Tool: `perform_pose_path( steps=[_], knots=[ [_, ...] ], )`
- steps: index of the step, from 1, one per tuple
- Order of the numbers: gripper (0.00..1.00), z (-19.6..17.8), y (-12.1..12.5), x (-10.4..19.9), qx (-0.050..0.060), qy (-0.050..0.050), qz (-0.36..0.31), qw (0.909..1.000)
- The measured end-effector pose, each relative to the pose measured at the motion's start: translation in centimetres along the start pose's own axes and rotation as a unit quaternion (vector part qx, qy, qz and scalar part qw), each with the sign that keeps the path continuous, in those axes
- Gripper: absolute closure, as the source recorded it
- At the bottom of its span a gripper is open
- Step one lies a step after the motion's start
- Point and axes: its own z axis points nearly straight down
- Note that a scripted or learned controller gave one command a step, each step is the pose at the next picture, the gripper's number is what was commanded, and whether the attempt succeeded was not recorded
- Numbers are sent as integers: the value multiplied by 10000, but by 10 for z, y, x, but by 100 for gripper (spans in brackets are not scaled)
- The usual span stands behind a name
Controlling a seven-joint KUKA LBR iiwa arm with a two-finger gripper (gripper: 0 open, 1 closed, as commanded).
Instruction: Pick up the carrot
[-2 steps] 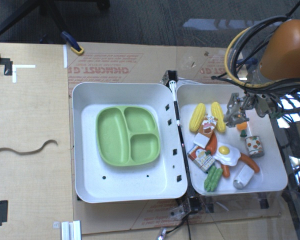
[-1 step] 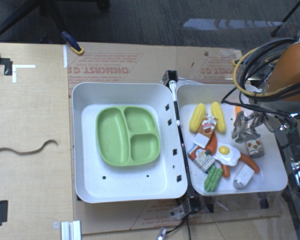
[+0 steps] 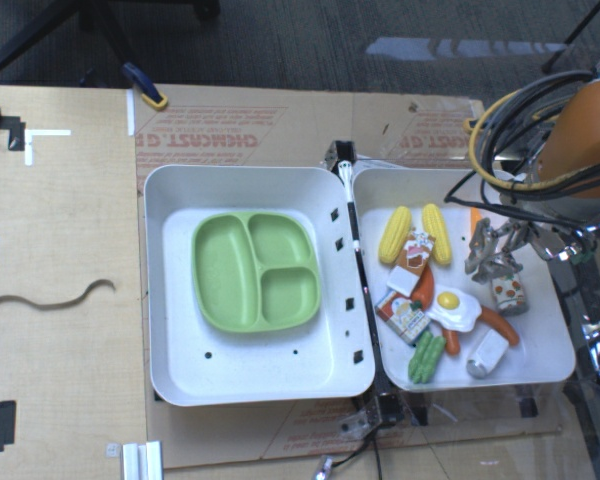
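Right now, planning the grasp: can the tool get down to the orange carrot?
Probably yes: the orange carrot lies uncovered between the fried egg and cartons, though neighbours crowd it. The tool hovers nearby.

Fixed overhead camera — slanted, both bins [image 3: 250, 183]

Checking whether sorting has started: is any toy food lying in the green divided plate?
No. The green divided plate in the left bin holds nothing, while the corn cobs and other toys lie in the right bin.

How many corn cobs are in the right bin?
2. One corn cob lies at the far left of the right bin; the other corn cob lies just right of it, a small packet between them. Others may be hidden under the pile.
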Motion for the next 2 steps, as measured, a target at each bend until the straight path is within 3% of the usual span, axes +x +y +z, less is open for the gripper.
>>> perform_pose_path(
  steps=[1,2],
  knots=[
    [100,44,-36,-51,4,-6,-54,10000],
    [100,44,-29,18,-12,-2,-1942,9810]
  ],
)
